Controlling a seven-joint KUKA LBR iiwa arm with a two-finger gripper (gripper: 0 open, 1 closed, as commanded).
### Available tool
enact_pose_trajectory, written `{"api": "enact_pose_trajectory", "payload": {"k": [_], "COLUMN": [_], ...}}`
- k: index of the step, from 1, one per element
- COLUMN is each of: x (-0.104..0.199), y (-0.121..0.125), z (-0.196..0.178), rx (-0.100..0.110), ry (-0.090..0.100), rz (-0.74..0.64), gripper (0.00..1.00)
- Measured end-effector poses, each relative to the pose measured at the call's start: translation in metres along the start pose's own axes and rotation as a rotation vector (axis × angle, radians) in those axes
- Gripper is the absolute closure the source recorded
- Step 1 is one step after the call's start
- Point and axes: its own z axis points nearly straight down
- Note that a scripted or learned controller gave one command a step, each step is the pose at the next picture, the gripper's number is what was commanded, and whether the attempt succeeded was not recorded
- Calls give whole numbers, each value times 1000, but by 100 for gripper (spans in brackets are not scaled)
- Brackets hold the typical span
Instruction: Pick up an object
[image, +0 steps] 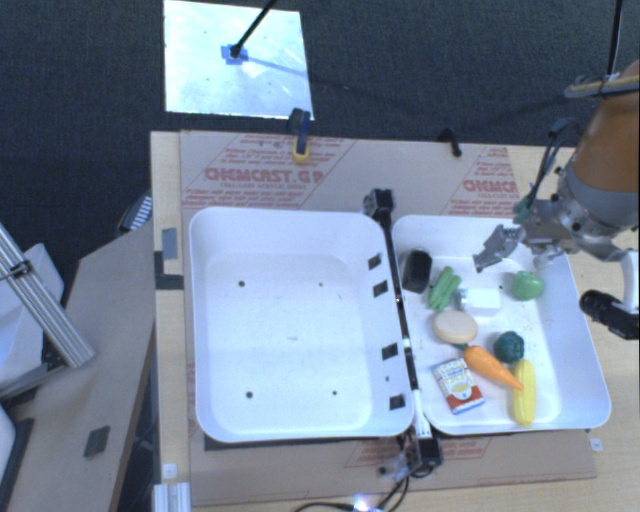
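The right bin (590, 370) holds several small objects: a black piece (416, 268), a green vegetable (443, 287), a white block (483, 298), a light green ball-like item (527, 286), a beige round (456, 327), a dark green lump (509, 346), an orange carrot (490, 365), a yellow corn cob (523, 391) and a small carton (458, 385). My gripper (518, 254) hangs over the bin's far right part, open, with nothing between its fingers. The light green item lies just in front of it.
The left bin (215, 300) sits beside the right one, joined by a black hinge strip (395, 300). The grey arm with its orange band (605, 150) comes in from the right. A black fixture (610, 312) sits at the right bin's edge.
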Motion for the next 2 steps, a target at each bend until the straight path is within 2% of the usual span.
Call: {"api": "enact_pose_trajectory", "payload": {"k": [1, 2], "x": [67, 10], "y": [-44, -41], "z": [94, 194], "rx": [11, 6], "ry": [5, -1], "rz": [-6, 7], "gripper": [0, 0]}}
